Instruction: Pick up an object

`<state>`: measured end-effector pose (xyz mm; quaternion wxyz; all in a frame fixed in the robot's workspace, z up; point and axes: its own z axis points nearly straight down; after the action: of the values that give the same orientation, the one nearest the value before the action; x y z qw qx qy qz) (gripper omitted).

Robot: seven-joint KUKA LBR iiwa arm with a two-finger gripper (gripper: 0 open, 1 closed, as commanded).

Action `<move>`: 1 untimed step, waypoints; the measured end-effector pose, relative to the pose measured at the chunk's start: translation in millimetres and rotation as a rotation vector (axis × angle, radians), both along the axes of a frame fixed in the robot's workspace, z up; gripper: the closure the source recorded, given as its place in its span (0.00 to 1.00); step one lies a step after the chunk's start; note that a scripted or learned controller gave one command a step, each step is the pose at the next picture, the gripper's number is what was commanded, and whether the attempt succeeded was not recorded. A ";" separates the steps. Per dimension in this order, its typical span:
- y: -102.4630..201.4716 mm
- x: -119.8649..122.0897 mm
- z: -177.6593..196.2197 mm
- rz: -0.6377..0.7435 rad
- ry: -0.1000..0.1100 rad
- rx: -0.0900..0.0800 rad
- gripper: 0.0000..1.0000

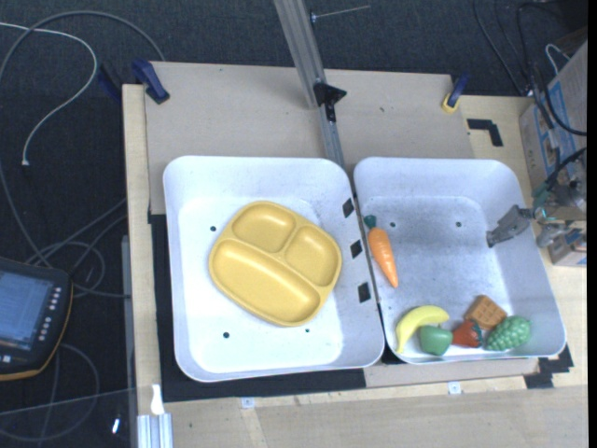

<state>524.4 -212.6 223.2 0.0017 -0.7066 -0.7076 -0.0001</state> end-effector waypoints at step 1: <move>0.0 0.0 0.0 0.000 0.000 0.000 0.00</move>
<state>524.4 -212.6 223.3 0.0016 -0.7067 -0.7075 -0.0002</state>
